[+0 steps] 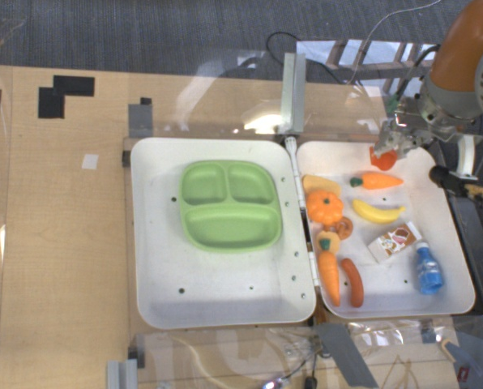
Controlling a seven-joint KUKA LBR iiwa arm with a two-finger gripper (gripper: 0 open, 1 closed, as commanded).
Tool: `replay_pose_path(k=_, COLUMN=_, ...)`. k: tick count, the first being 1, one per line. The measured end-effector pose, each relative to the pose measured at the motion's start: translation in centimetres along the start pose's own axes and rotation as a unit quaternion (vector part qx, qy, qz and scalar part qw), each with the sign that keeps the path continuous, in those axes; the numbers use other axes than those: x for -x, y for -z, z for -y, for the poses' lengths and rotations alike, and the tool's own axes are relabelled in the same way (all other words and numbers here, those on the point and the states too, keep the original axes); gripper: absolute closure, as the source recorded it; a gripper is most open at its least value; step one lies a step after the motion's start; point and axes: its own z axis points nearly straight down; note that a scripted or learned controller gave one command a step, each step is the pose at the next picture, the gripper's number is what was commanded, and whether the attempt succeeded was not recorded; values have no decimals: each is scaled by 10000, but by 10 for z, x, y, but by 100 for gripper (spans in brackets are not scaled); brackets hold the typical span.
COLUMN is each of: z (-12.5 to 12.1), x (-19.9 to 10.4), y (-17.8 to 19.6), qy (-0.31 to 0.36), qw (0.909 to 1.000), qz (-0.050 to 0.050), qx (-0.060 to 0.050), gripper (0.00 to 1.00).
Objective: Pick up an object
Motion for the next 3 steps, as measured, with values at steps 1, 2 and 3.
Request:
replay_pose_path(k=1, z=49, x=-17, y=-82, qy=-66, qw=10000, qz=-3, qx=-8, gripper=100)
replay_pose_path(k=2, z=40, x=-103, y=-1, qy=250, qw=9997, qz=-7, qx=5, gripper=100)
replay_pose_path(k=3, z=86, x=-73, y=25, qy=206, qw=9998, qz=-1, qx=-3, gripper=100)
